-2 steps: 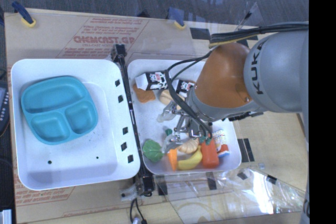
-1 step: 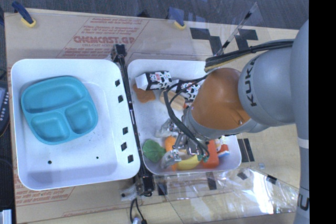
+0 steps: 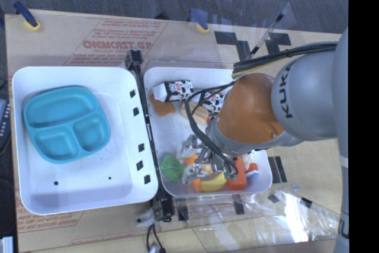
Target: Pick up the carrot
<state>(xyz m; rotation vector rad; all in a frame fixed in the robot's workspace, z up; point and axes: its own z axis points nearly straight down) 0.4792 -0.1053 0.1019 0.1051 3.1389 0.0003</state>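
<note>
Reaching in from the right, the grey arm with its orange band [image 3: 251, 108] hangs low over the right-hand shallow white bin [image 3: 155, 77], its wrist covering much of the bin's middle. The metal pincer [image 3: 198, 162] sits down among the toys at the bin's near end; whether it is spread or pressed together cannot be told from this slanted look, since the wrist and cables crowd it.

An orange carrot-like piece [image 3: 238, 179] lies at the near right corner of that bin, just beside the pincer and partly under the wrist; a smaller orange bit [image 3: 190, 159] shows right at the pincer, and which of the two is the carrot is hard to say. A yellow banana-shaped toy [image 3: 213, 183] rests against the near wall, touching the orange piece. A green leafy toy [image 3: 172, 167] lies just left of the pincer. Farther back, a black-and-white cow-patterned carton [image 3: 176, 89] lies near the far wall with a brown bread-like piece [image 3: 164, 108] beside it.

The left-hand white bin [image 3: 71, 195] holds a blue plastic divided plate [image 3: 66, 122] in its far half. Both bins stand side by side on the brown cardboard-covered desk [image 3: 71, 38].
</note>
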